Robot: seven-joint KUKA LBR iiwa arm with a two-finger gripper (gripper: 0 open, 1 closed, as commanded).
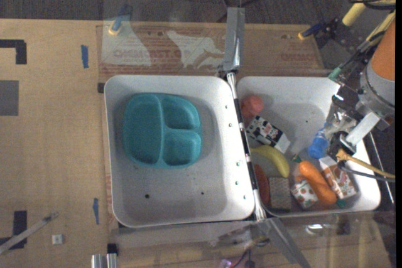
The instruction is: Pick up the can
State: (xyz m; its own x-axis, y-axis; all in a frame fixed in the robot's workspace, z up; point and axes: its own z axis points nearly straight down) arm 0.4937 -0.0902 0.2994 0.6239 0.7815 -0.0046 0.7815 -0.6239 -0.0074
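In the right bin (295,94), a small can with a red and white label (303,193) lies near the front wall, next to an orange carrot (317,181). My gripper (334,134) hangs low over the bin's right side, behind the can and apart from it. A blue object (318,146) sits just left of the gripper, touching or nearly touching it. The wrist hardware hides the fingers.
The right bin also holds a red ball (252,103), a black and white carton (266,131), a banana (272,159), a brown packet (280,193) and a small juice carton (340,179). A teal divided plate (162,130) lies in the left bin (182,198).
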